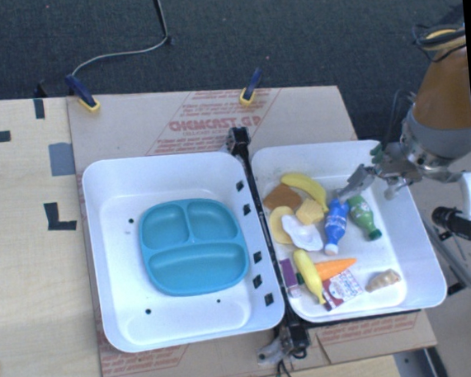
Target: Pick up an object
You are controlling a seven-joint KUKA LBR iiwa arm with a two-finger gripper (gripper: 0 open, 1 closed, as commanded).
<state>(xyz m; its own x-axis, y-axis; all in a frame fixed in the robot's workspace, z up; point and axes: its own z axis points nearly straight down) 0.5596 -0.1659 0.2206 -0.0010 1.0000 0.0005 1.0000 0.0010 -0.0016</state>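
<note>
The right bin (413, 241) holds a pile of toy food. A yellow banana (304, 185) and a brown round piece (281, 196) lie at its back. A blue bottle (336, 225) and a green bottle (363, 217) lie side by side in the middle. An orange carrot (337, 268), a second yellow piece (307, 273), a printed packet (345, 286) and a beige lump (383, 279) sit near the front. My gripper (374, 187) hangs over the bin's back right part, just above and right of the green bottle. Its fingers are spread open with nothing between them.
The left bin (108, 237) carries a blue divided plate (195, 245). A black clip divider (252, 215) runs between the bins. Both bins rest on cardboard (155, 125) held by yellow clamps. The grey and orange arm (447, 105) comes in from the right.
</note>
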